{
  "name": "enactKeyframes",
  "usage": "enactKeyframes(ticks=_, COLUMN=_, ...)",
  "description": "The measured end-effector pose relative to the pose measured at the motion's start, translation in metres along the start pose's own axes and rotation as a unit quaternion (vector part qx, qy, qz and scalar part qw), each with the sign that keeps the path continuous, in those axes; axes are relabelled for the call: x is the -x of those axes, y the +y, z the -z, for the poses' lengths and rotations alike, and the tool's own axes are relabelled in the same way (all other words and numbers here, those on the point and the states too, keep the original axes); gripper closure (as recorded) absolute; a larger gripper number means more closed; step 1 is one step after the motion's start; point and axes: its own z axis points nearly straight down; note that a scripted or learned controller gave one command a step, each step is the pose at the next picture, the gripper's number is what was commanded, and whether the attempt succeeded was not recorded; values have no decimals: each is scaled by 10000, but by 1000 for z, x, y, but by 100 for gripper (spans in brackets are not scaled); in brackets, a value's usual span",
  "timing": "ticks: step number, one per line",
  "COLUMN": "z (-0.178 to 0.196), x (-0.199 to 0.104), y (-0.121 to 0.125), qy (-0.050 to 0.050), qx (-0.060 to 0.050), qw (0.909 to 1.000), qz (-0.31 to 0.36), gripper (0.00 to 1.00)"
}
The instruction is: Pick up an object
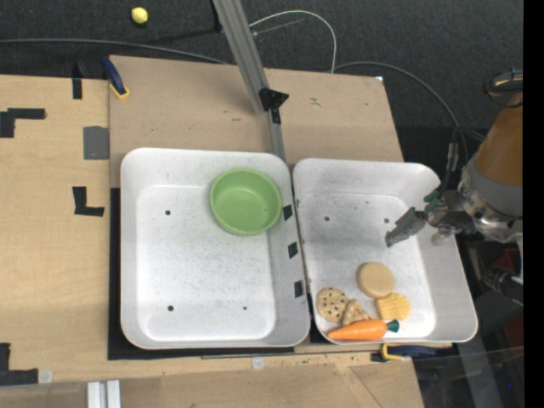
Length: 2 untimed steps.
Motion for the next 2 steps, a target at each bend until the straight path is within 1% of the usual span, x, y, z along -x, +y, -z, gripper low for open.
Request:
enactKeyframes(ticks=1, z=0, x=0, y=0, qy=1, qx=-2, qw=10000, qz=-1, gripper=0)
enactKeyframes(ticks=2, z=-46, x=6, y=1, qy=1, qx=-25, qw=10000, qz=-8, gripper=0)
